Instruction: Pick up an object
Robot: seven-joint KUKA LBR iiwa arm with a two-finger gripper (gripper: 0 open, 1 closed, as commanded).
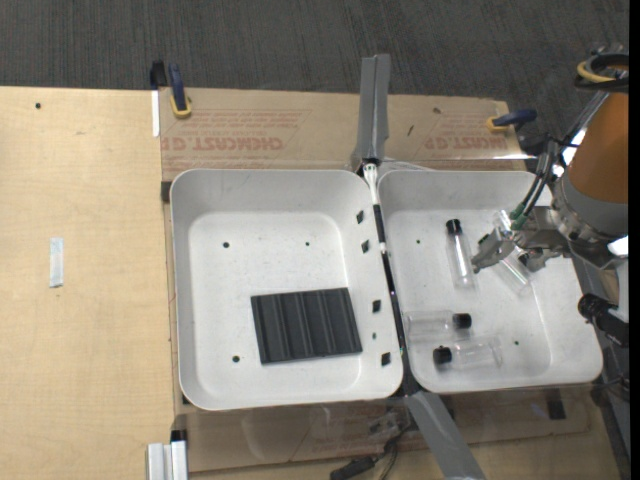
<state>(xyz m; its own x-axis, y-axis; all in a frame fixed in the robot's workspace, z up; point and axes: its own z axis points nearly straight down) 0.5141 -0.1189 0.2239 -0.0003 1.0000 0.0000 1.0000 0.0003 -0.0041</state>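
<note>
You see the bench (80, 368) from above, with two shallow white bins side by side on a sheet of brown cardboard (260, 133). The left bin (195, 193) holds one thing, a black ribbed mat (306, 325), which lies flat toward 6 o'clock of the bin's floor. The right bin (420, 190) holds the small objects you can pick. A clear vial with a black cap (458, 252) lies near the middle of this bin, its cap pointing to 12 o'clock. A second clear vial (436, 323) lies toward 6 o'clock from the first, its black cap at the 3 o'clock end. A third clear vial (467, 355) lies just beside it, closer to the bin's rim at 6 o'clock, with its black cap at the 9 o'clock end. The arm (600, 163) enters from 3 o'clock, and its orange band is above the wrist. The tool (497, 247) is low over the right bin, at the 3 o'clock side of the first vial, near it but apart. Its fingers point toward 9 o'clock and look close together, a narrow gap, and nothing is between them. Beside the tool there is something clear, but it is too faint to tell what it is. Two clamps (176, 93) hold the cardboard at its 12 o'clock edge.
</note>
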